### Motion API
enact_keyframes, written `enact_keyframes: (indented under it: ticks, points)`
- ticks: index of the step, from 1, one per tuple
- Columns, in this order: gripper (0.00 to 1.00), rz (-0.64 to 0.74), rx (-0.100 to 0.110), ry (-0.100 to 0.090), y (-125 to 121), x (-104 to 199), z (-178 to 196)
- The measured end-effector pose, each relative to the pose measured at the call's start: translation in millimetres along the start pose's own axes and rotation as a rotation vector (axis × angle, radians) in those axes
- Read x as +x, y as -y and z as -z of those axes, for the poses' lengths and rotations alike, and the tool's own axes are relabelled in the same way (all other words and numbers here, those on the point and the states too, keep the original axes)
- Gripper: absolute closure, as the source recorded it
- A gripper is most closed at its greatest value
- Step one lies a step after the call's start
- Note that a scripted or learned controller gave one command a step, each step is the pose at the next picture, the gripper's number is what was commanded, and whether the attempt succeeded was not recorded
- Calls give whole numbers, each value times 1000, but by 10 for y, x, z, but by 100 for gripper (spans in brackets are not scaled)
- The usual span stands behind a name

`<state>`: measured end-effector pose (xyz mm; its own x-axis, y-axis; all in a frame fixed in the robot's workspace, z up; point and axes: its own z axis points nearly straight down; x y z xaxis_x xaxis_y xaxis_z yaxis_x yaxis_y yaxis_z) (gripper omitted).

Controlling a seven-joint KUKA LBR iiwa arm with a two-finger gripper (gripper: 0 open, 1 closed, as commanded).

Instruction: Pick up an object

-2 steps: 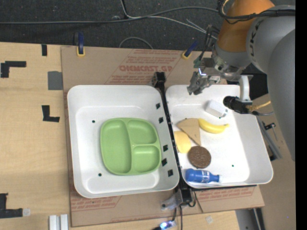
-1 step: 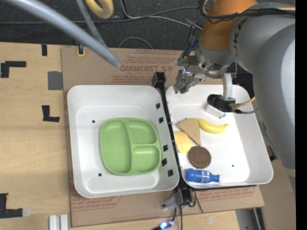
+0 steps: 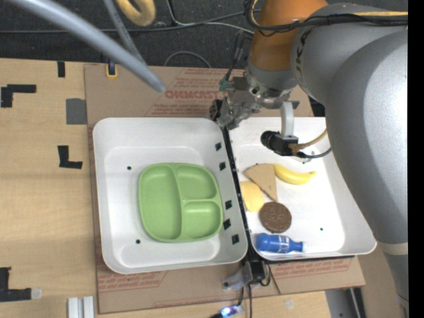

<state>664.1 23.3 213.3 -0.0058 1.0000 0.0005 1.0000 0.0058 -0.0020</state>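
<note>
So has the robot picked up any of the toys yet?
Not yet, it looks like. Nothing looks done: the banana, brown wedge, round brown cookie and blue bottle all lie in the right bin, and the green plate sits in the left bin. In hand: the gripper sits at the bins' far edge, with no toy visibly in it. Left: reach down, grab one, lift it.

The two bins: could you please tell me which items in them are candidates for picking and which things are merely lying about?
Candidates, all in the right bin:
banana
tan wedge
yellow piece
brown disc
blue bottle

Lying about:
green divided plate in the left bin
cardboard sheet under both bins
</note>
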Motion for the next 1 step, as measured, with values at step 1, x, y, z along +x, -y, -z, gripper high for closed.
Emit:
enact_keyframes:
  ticks: [1]
  points:
    - [100, 1, 1, 0, 125, 578, -62]
